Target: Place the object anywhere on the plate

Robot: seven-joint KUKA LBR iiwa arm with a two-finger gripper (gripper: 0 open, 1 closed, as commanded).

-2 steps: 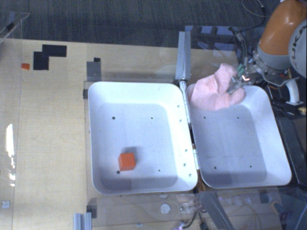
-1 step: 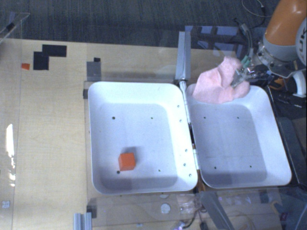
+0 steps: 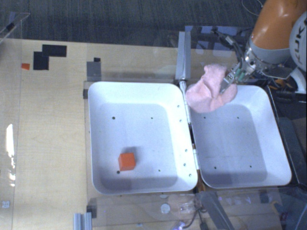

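A small orange cube (image 3: 127, 161) rests on the floor of the left bin (image 3: 103, 99), near its front left. A pink, floppy-looking plate (image 3: 206, 92) hangs tilted over the back left corner of the right bin (image 3: 276, 128), and its edge overlaps the divider between the bins. My gripper (image 3: 229, 83) reaches in from the upper right and is shut on the plate's right part, with the fingers (image 3: 233, 75) pinching its pink rim. The cube lies far from the gripper, across the other bin.
A metal post (image 3: 182, 56) stands behind the divider, just left of the pink plate. Cables (image 3: 225, 40) run behind the right bin near the arm's orange band (image 3: 276, 16). Black markers (image 3: 45, 55) lie on the wooden bench at the far left.
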